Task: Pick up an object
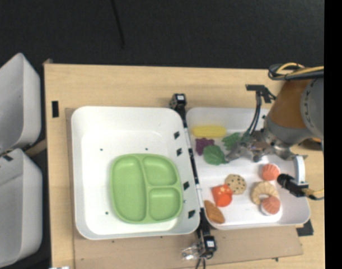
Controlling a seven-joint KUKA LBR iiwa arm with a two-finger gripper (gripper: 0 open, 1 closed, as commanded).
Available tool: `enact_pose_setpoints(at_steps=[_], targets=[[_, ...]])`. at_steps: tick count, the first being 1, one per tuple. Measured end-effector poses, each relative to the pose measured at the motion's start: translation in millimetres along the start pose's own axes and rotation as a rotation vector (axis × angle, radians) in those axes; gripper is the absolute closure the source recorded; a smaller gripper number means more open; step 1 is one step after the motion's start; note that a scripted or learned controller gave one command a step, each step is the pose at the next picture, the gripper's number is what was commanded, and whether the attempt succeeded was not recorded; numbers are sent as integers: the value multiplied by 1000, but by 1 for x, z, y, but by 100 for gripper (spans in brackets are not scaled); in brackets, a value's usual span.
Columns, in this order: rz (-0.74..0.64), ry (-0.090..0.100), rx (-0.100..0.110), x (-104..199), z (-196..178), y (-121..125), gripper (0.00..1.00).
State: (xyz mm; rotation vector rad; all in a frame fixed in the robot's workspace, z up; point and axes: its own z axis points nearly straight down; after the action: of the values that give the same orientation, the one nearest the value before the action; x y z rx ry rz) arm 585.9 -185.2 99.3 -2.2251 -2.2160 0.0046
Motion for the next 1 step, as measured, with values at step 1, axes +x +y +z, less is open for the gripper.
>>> enact_pose_setpoints(at_steps=[1], targets=[[4, -2, -7, -2, -14, 2, 100]])
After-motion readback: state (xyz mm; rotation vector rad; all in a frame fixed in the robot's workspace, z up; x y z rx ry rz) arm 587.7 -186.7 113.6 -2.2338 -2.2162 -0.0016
